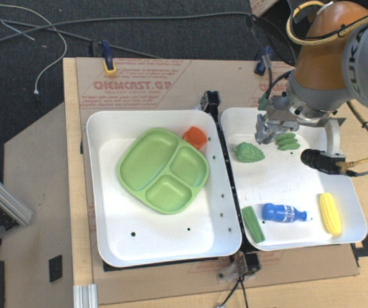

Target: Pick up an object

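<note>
Green stick point(252, 224) at the right bin's point(286, 181) lower edge, blue bottle point(284, 213) and yellow corn point(329, 212) beside it, green pods point(287, 141) in the bin's upper part, partly covered by the tool point(270, 132), whose opening cannot be told, leafy green lump point(250, 152) just left, orange piece point(195, 136) against the green plate point(164, 170).

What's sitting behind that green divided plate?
An orange object peeks out behind the green plate, at its far right rim. The rim hides its lower part.

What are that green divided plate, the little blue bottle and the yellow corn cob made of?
Green plate: likely moulded plastic, even colour, soft sheen, rounded compartments. Blue bottle: probably plastic too, slightly glossy. Yellow corn: toy plastic or rubber, uniform colour; too small to tell which.
</note>
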Robot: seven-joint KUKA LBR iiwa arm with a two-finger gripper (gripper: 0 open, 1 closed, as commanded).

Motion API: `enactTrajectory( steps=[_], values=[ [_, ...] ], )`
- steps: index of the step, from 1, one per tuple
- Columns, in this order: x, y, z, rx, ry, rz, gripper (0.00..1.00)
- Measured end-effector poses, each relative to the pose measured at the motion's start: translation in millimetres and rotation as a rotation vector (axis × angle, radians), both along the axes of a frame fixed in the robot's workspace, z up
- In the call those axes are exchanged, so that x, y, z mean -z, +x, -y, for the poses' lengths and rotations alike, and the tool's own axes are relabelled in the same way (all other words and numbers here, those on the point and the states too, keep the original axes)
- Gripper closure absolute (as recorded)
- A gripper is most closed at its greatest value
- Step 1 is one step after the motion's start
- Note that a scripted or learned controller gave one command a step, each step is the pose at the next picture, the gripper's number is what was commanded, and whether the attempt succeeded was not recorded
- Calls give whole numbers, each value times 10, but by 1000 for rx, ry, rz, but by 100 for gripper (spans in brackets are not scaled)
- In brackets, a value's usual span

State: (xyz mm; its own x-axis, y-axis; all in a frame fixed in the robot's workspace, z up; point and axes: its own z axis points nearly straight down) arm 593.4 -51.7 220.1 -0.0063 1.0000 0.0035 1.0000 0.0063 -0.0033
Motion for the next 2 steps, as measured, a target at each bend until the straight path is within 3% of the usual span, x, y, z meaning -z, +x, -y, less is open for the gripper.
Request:
enactTrajectory(
  steps=[1,2],
  values=[
    [37,-247,-561,0,0,-1,100],
    [-83,-348,-1109,-1,0,3,100]
  ],
)
